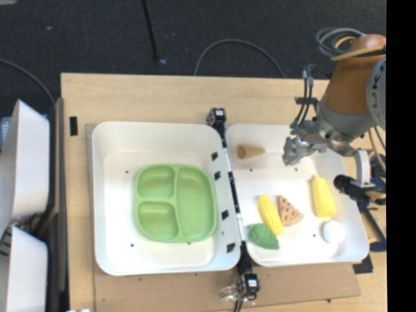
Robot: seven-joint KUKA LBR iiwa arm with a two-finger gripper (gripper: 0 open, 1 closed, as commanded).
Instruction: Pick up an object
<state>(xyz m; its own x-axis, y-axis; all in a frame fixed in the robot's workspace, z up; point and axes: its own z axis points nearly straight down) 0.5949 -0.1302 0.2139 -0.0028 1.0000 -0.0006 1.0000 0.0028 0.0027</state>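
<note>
The right bin (260, 174) holds a tan cone-shaped piece (250, 151) near its back, two yellow corn cobs (270, 214) (323, 196), a pizza slice (290, 211), a green leafy piece (263, 236) and a white egg (333, 232). My gripper (294, 152) hangs over the back right of this bin, to the right of the cone and apart from it. Nothing shows between its fingers.
The left bin (117, 148) holds a green divided plate (175, 202). A black divider with clips (226, 181) runs between the bins. Cables and a black fitting (354, 187) lie along the right bin's right side.
</note>
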